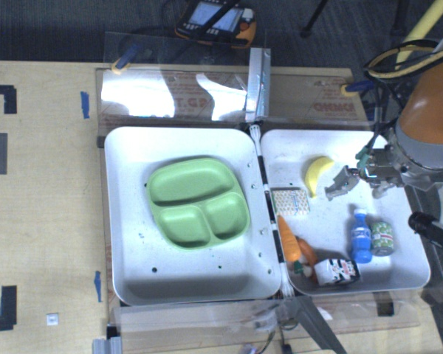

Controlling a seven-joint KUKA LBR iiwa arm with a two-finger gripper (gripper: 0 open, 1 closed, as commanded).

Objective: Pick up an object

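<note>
Pale wooden worktop (44,220) carries two shallow white bins side by side. Left bin (125,198) holds green divided tray (198,201), three compartments, sitting roughly centred. Black tape marks (1,98) along worktop left edge, short blue tape strips (84,103) near left bin. Clear glossy panel (170,87) behind left bin, glare on it. Handheld pendant with lit screen (214,17) on dark floor beyond worktop
</note>
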